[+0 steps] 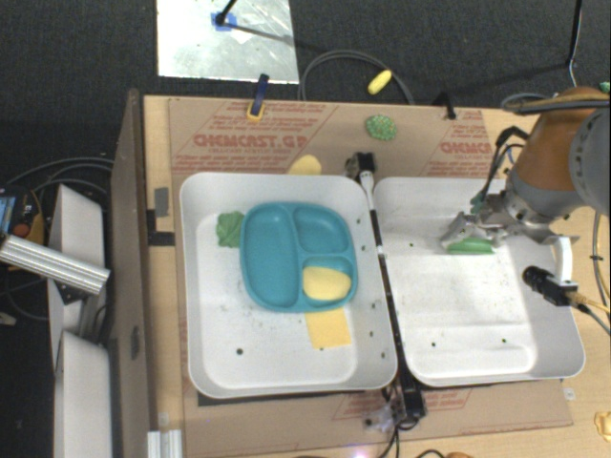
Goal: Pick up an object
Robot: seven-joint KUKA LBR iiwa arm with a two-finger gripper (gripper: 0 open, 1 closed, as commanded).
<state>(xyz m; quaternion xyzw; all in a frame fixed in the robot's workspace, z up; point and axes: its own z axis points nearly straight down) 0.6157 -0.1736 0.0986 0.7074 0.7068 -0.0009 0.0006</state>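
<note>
**Over the far left part of the right bin, the gripper (465,235) is sitting low on a green piece (472,247)**

The green piece, flat and elongated, is lying on the floor of the right bin (477,351), toward the far end and closer to the divide between the bins than to the right wall. The gripper is hanging directly above it, its metal tip meeting or almost meeting the piece's upper edge. Whether the jaws are spread, pressed together or pinching the piece, I cannot tell from this angle. The grey arm (573,175), with its orange band, is reaching in from the right and bending down over the bin's far right corner.

Across the divide, a teal divided plate (277,256) is lying in the middle of the left bin (205,351). A rounded yellow piece (326,282) is resting in the plate's near right compartment. A flat yellow square (329,329) is lying on the bin floor just in front of the plate, at its rim. A green leafy piece (229,228) is lying against the plate's left rim.

Beyond the bins, a pale yellow piece (305,166) is sitting at the left bin's far rim, and a round green knobbly thing (381,127) is lying on the printed cardboard sheet (229,141), well apart from the gripper.
</note>
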